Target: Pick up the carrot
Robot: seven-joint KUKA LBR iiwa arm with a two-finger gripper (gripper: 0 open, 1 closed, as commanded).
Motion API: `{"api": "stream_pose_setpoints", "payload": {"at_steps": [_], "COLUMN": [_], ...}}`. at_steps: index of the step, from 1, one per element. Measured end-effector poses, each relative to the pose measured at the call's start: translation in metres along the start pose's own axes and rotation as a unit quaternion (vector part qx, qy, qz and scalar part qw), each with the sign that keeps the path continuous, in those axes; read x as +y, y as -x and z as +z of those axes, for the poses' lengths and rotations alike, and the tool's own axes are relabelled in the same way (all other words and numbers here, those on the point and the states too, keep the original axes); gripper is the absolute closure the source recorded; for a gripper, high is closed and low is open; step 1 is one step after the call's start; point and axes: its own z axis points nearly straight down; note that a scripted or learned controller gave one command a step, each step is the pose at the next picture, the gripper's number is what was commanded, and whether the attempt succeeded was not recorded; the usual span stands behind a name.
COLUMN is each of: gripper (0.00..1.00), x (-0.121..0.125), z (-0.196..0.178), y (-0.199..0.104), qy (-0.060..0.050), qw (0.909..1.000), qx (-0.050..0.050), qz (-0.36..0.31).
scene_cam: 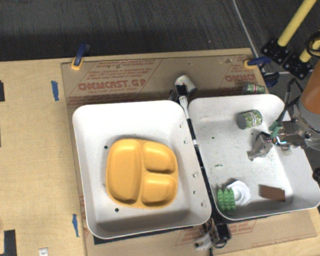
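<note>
The gripper [259, 146] is hovering at three o'clock in the right bin [303, 196]; finger state unclear, nothing visibly held, carrot not yet picked.

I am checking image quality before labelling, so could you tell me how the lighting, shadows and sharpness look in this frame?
Camera view: even, soft light with no harsh glare on the white bins; the yellow tray casts a faint shadow; the gripper looks slightly blurred and casts a grey shadow on the right bin; the green can is soft, its label unreadable.
</note>
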Motion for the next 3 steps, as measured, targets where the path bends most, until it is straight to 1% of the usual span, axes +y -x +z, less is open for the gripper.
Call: {"api": "stream_pose_setpoints", "payload": {"at_steps": [1,2,3], "gripper": [0.0,1.0,1.0], "x": [-0.005,-0.004,-0.004], "z": [0.09,0.08,-0.024], "y": [-0.017,-0.017,-0.003], "qy": [0.0,0.001,0.001], "qw": [1.0,1.0,0.9991], "qx": [0.0,0.0,-0.001], "qz": [-0.003,-0.002,0.043]}}
